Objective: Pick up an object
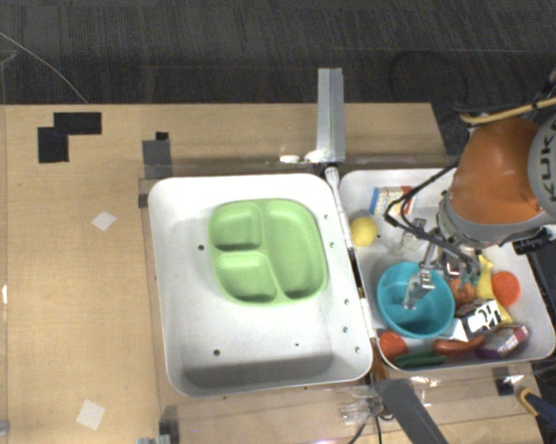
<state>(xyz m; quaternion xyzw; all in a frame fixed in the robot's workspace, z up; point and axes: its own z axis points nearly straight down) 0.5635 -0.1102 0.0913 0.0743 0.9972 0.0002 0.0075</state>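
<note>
The gripper point(419, 290) hung low over the blue bowl point(415, 304) in the right bin point(546, 339), and its tip was inside the rim of the bowl. How far it was open I cannot tell, and no object was seen inside it. The grey arm point(501, 179) with its orange band came in from the right, above the bin. Around the bowl lay small objects: a yellow ball point(363, 230) to the upper left, an orange round piece point(505, 287) to the right, and a purple piece point(506, 343) near the front corner. The left bin point(184, 297) held a green divided tray point(266, 250).
</note>
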